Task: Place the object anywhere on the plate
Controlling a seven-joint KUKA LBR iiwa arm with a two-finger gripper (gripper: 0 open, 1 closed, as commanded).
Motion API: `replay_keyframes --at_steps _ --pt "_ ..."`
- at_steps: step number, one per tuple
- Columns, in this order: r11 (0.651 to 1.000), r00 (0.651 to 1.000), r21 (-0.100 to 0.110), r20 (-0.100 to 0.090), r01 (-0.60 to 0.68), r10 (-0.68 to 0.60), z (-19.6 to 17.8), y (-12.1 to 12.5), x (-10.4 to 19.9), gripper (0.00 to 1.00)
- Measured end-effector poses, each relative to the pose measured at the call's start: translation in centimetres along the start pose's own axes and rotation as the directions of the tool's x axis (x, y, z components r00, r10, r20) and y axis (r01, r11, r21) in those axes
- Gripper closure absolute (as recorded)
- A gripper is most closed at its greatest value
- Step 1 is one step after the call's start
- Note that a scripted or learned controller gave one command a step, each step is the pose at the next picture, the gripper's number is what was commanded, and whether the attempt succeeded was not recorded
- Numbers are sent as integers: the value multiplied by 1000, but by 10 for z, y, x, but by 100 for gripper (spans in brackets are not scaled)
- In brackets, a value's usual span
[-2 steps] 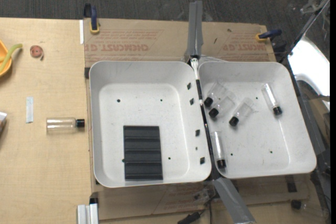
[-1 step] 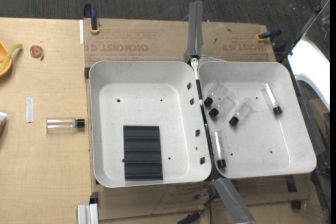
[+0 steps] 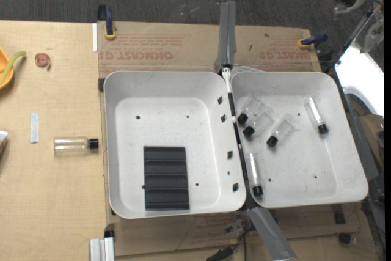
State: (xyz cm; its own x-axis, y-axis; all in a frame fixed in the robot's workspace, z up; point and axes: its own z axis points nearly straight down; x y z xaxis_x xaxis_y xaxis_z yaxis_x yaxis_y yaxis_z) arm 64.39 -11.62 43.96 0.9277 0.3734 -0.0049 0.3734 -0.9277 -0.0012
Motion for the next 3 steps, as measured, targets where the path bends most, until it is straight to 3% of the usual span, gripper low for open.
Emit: replay_keyframes --at_steps 2,3 --pt "983 983 2 1 -181 181 1 85 -73 0" --pt "984 984 1 0 -177 177 0 99 -36 0"
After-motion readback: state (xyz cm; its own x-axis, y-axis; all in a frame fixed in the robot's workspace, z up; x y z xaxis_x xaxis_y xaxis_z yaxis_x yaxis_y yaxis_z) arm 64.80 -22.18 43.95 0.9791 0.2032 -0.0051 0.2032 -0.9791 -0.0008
